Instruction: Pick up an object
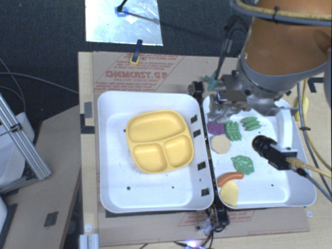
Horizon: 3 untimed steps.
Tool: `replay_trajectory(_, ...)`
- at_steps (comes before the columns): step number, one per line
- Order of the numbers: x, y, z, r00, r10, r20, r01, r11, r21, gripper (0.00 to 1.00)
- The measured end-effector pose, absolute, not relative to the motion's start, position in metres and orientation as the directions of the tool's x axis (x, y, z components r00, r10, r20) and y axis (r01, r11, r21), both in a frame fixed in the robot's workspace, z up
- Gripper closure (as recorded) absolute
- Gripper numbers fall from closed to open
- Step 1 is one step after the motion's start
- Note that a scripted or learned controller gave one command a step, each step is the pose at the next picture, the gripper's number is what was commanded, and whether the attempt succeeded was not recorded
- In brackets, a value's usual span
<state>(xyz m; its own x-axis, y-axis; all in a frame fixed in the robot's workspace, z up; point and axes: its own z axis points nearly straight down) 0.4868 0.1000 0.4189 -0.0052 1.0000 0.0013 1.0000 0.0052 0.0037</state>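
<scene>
Guessing the small purple plastic toy piece [215, 127] for the pick, sitting on the floor of the right-hand shallow white bin [295, 191] toward its 11 o'clock corner. Not lifted yet, so calling the task barely started.

Just at its 3 o'clock: a ridged dark-green plastic veggie [233, 130], then a lighter green pea-pod-shaped piece [250, 122] past that. At 6 o'clock of the purple one, a flat beige round disc [221, 145], very close, maybe touching, hard to say. Further toward 6: a leafy green plastic piece [243, 163], an orange-red sausage-shaped toy [230, 178] and a pale yellow rounded piece [230, 193] by the rim.

Hanging over the purple piece's 12 o'clock side, the grey metal gripper [224, 107]. Can't tell whether spread or closed, nor whether touching anything.

Off at 9 o'clock, in the left-hand shallow white bin [111, 191], a yellow plastic three-compartment tray [158, 140].

Left to do, best guess: come down, close on something, raise it clear.
</scene>
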Motion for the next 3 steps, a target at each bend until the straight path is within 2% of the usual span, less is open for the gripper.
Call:
replay_trajectory(1,0.485,0.167,0.307,-0.01,1.0,-0.001,1.0,0.01,-0.009,1.0)
replay_trajectory(2,0.526,0.17,0.489,-0.005,1.0,0.007,1.0,0.005,0.022,1.0)
replay_trajectory(3,0.487,0.16,0.457,-0.006,1.0,0.0,1.0,0.006,-0.002,1.0)
